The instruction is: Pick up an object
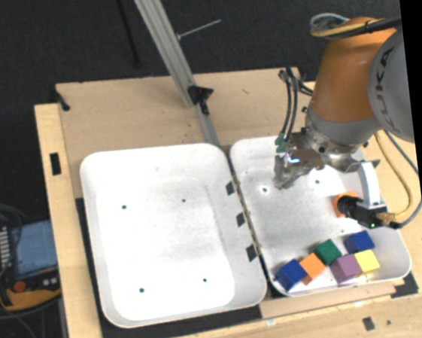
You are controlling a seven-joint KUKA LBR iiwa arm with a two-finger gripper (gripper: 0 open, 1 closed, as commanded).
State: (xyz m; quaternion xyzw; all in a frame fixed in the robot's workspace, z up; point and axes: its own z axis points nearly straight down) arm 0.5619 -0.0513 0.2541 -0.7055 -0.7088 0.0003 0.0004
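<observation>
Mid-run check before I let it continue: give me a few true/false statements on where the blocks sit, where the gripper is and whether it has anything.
1. All the coloured blocks lie in the right bin. True.
2. The blocks are scattered along that bin's far edge. False: they cluster at its near edge, from the blue block to the yellow block.
3. The gripper hangs over the right bin's far part, apart from the cluster. True.
4. The green block is between the gripper's fingers. False: it lies in the cluster beside the orange block.
5. The purple block lies in the left bin. False: it touches the yellow block.
</observation>
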